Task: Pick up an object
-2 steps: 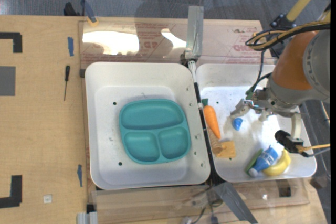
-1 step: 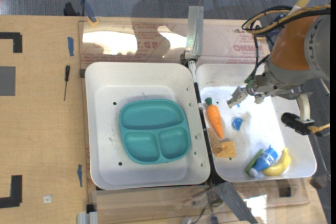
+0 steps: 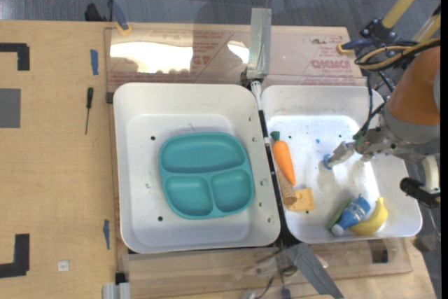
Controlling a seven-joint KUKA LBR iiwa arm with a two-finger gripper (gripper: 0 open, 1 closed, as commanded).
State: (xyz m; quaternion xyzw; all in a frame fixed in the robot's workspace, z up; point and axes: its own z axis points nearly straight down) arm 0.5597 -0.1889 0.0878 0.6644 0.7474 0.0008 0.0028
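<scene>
The arm (image 3: pixel 420 101) is cut off by the right edge, so most of its grey body lies out of frame. The blue bottle (image 3: pixel 351 215) overlaps the banana (image 3: pixel 372 218), hiding part of it, and its label is too small to read. The gripper (image 3: pixel 337 157) is blurred, so how the jaws stand cannot be told.
</scene>
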